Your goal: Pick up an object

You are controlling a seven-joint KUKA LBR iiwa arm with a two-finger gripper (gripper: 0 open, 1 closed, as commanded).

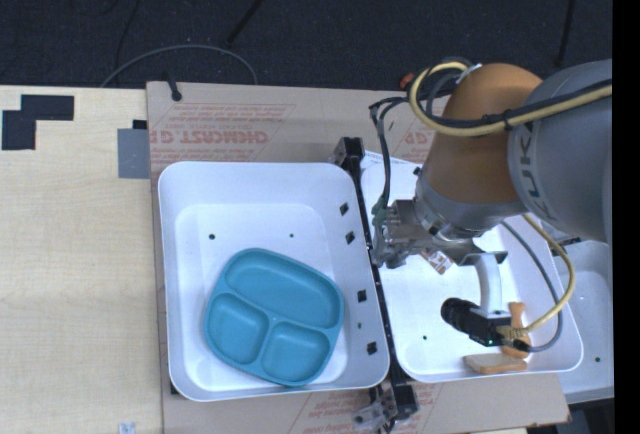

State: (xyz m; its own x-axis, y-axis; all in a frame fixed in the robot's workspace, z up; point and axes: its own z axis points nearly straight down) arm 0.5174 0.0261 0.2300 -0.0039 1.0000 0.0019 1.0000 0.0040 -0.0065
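Tan wooden block (492, 363) lies flat by the near edge of the right white bin (430, 347), well apart from the grey arm's two-finger gripper (398, 247), poised at that bin's left wall. How far the gripper is open cannot be told, and nothing shows in its hold. A clean pick likely means crossing over, centring above the block and descending squarely, clear of the rim.

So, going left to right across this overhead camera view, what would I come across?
Bare wooden bench top → left white bin → blue divided plate lying in it → the arm's gripper → tan block.
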